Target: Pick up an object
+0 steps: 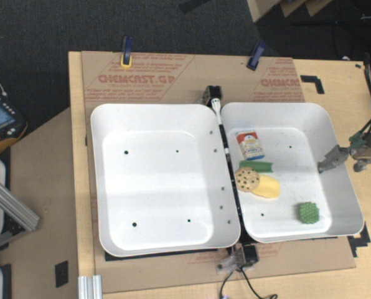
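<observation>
My gripper (332,161) sits at the right rim of the right bin (297,114), a grey tip reaching just over the bin wall from the camera view's right. The view does not resolve my jaws well enough; I cannot tell whether they are released or clenched. Nothing is seen between them.

Findings, right bin, all positions taken from my jaws:
- Green textured ball (308,212): nearest item, toward the front edge of the bin from my tip, lying on the bin floor, apart from me and from the other items.
- Small carton with a red top and white face (250,145): across the bin from me, near the divider side, lying flat.
- Green elongated piece (256,166): just in front of the carton, lying crosswise, well apart from my tip.
- Round speckled cookie-like disc (247,179): touching or just beside the green piece, on the divider side.
- Yellow rounded item (266,187): touching the disc on the side closer to me.

Left bin (111,123): beyond the right bin from my position, its rim abutting the right bin along the centre line.

Both bins rest on a cardboard sheet (173,73) held by two clamps (126,53) at the far edge.
</observation>
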Available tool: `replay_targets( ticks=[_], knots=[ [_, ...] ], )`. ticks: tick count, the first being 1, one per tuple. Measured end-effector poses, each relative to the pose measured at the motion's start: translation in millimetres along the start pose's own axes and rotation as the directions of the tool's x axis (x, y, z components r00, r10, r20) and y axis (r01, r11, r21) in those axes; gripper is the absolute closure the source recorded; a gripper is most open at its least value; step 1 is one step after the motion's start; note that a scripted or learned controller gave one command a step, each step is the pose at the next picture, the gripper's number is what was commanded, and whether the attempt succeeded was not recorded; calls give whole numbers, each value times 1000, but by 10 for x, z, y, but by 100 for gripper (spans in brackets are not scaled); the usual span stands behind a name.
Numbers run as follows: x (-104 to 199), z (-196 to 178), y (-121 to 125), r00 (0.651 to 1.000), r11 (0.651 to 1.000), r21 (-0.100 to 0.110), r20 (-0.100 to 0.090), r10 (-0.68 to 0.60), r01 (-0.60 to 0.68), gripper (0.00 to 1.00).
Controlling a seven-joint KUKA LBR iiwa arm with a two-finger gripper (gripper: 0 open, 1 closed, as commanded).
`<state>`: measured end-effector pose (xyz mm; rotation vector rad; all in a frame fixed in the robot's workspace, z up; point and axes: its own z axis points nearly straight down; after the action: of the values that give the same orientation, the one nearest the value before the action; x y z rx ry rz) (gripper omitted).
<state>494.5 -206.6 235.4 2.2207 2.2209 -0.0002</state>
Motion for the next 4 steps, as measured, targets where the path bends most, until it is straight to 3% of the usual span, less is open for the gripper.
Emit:
replay_targets(
  ticks=[1,2,3,4],
  knots=[
    [-3,-108,7,1000,1000,-3,2,-1,1,100],
    [418,592,1440,1000,1000,-6,-1,-10,10,100],
    [638,1012,791,1000,1000,9,-4,1,-1,100],
    [1902,-230,290,1000,1000,-5,-4,-10,10,100]
  ],
)
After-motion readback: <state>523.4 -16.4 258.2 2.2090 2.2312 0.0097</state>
